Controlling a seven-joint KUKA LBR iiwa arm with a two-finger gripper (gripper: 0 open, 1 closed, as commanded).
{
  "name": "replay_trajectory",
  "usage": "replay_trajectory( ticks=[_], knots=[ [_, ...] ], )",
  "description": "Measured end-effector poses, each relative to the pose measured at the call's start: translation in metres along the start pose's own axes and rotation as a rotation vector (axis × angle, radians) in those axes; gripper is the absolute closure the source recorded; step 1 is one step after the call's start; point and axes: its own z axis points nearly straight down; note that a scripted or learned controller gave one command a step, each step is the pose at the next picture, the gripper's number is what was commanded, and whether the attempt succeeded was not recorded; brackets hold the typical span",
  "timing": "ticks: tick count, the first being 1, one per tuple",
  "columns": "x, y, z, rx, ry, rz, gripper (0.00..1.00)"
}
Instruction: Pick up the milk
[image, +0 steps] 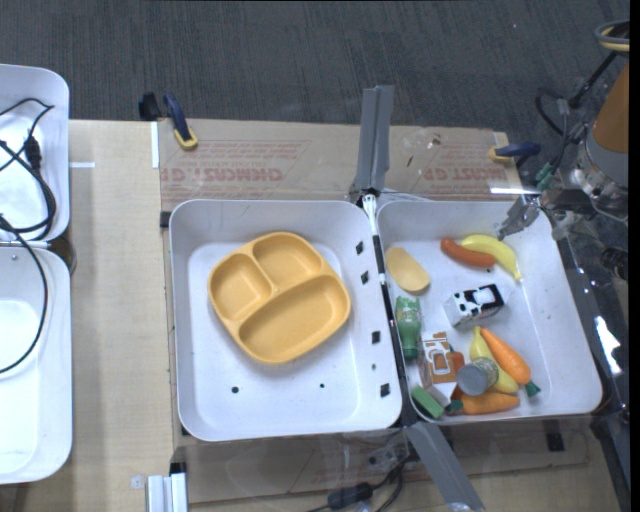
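Gripper (520, 215) hovers at the right bin's (560, 300) far edge, its grip unreadable from here. Milk (474, 305) sits near the banana (497, 250); a stray descent risks snagging that.

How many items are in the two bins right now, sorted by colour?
Yellow: 3, the divided plate, banana, small piece
Orange or red: 4, chili, two carrots, carton
Green: 2, bottle, block
Tan: 1, chip
Black-and-white: 1, milk
Grey: 1, can
Total: 12
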Motion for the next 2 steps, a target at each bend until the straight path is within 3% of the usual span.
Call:
replay_trajectory(
  ticks=[1,2],
  knots=[
    [0.0295,-0.0338,0.1267,-0.002,0.000,-0.187,0.00],
    [0.0278,-0.0336,0.1171,-0.003,-0.001,-0.182,1.00]
  ],
)
